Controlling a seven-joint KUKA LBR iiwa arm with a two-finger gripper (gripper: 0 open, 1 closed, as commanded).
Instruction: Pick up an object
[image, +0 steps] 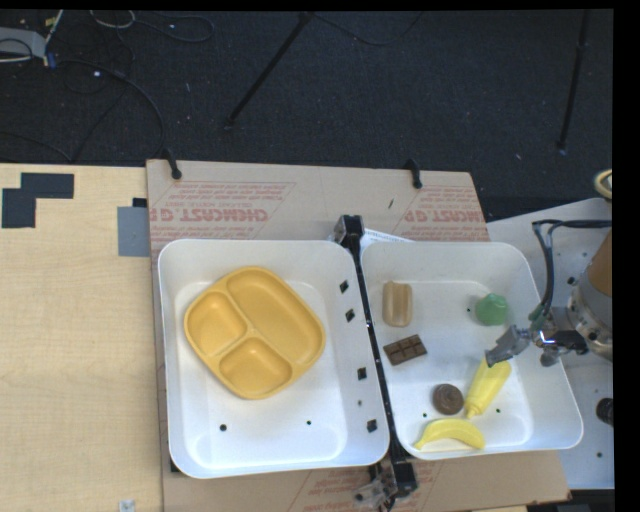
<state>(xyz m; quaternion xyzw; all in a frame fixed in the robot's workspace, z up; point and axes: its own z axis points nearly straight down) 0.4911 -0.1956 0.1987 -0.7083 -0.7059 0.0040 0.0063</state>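
At three o'clock in the right-hand bin (520, 262), the gripper (503, 352) hangs low by the bin wall, just above the top end of a yellow bottle (486, 388); whether it is parted or closed, I cannot tell. Below the bottle, at six o'clock, lies a banana (451, 434), with a brown disc (448, 399) just beside it. Near the centre sit a chocolate bar (405, 350) and a tan block (398, 303); a green ball (491, 309) rests toward two o'clock. The left bin (200, 440) carries a yellow divided plate (253, 331).
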